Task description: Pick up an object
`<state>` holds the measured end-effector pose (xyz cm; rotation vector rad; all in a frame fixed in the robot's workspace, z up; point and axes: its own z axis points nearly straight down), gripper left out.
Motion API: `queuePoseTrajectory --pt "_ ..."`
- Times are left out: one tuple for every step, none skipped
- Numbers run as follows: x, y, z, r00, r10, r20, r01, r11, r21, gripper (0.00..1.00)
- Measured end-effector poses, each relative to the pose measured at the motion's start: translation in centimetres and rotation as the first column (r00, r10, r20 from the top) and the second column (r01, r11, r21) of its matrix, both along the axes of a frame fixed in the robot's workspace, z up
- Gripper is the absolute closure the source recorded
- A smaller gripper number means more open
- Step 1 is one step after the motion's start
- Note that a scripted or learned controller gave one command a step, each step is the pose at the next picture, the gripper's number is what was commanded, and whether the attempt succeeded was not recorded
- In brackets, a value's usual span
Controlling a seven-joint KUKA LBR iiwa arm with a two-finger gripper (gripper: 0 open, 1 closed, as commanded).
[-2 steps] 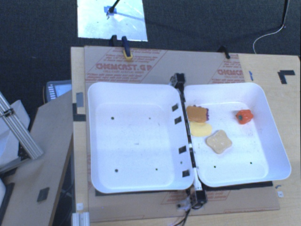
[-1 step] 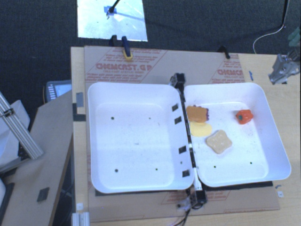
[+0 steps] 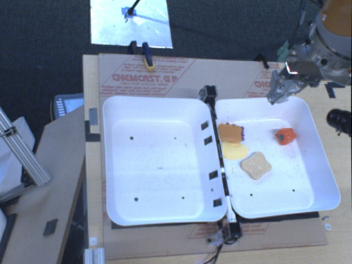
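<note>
Low in the frame, my right bin (image 3: 319, 194) holds a toast-shaped piece (image 3: 256, 165) and an orange toy (image 3: 285, 136). My pincer (image 3: 279, 94) hovers upper right over its rim, gripping nothing; I cannot tell its spread.

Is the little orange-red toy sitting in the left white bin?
No, the small orange-red toy lies in the right shallow white bin, near its far right side, apart from the other pieces there.

The bench (image 3: 286, 73) bears two white bins (image 3: 159, 158) side by side.
</note>
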<state>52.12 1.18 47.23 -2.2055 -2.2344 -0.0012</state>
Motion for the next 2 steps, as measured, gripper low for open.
queuePoseTrajectory --pt "0.8 9.8 -7.8 1.0 0.001 -0.005 -0.001 1.0 0.0 1.0" --pt "-3.5 13.6 -5.1 1.0 -0.006 0.004 0.006 1.0 0.001 1.0"
